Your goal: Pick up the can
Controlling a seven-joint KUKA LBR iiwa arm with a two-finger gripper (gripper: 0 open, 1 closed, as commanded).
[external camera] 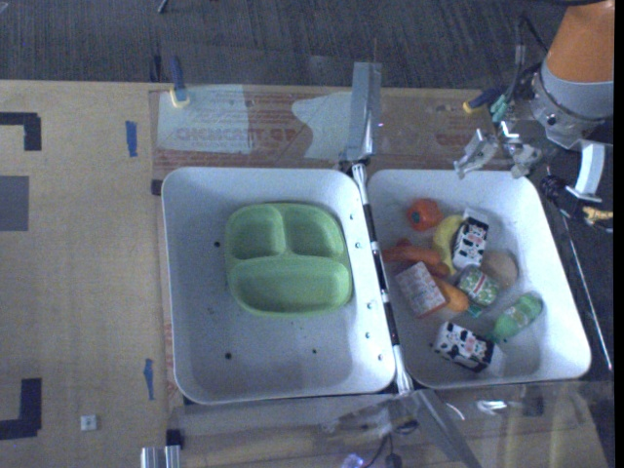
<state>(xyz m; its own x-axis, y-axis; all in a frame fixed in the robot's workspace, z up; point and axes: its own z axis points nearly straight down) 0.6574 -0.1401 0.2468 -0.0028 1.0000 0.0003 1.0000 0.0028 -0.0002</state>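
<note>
Gripper [495, 151] hung over right bin's [561, 261] far rim, fingers seemingly spread, holding nothing; can [478, 287] lay among clutter.

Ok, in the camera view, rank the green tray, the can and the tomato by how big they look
Largest to smallest:
1. Green tray, by far the biggest, in the left bin.
2. Can.
3. Tomato.
The can and tomato look close in size, and other items overlap the can, so that order is unsure.
</note>
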